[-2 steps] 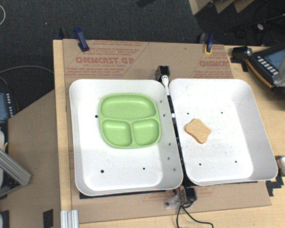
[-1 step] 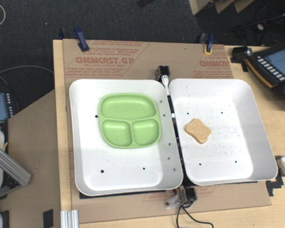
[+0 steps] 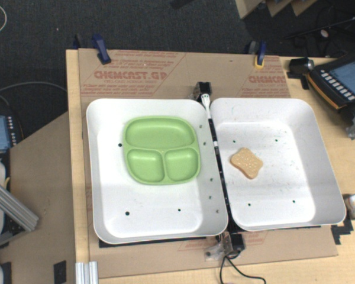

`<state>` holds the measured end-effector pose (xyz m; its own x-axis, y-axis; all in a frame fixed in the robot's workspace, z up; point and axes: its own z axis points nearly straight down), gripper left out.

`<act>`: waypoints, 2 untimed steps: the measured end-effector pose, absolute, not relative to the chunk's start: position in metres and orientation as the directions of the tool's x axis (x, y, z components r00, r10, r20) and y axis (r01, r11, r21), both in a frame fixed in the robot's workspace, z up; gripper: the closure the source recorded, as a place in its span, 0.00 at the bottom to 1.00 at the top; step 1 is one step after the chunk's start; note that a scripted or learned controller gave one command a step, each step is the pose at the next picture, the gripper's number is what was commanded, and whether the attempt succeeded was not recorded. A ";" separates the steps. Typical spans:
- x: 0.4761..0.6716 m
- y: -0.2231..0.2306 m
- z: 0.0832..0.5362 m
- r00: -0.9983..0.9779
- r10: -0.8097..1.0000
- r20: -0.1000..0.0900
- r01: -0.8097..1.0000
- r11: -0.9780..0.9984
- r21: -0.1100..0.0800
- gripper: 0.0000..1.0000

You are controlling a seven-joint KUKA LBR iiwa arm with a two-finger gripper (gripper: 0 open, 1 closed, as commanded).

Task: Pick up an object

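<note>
A tan slice of toy bread lies flat in the right white bin, near that bin's left wall. A light green divided plate with three compartments rests in the upper middle of the left white bin.
Both bins sit side by side on a brown board held by blue clamps at the back. A tablet-like device lies at the far right. Cables trail at the front edge, and metal framing stands at the lower left.
</note>
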<state>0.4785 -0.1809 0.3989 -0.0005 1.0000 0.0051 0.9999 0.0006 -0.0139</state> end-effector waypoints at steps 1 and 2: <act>0.479 -0.224 0.436 0.004 1.000 -0.005 1.000 -0.004 0.006 1.00; 0.486 -0.224 0.415 0.000 1.000 0.000 1.000 0.000 -0.002 1.00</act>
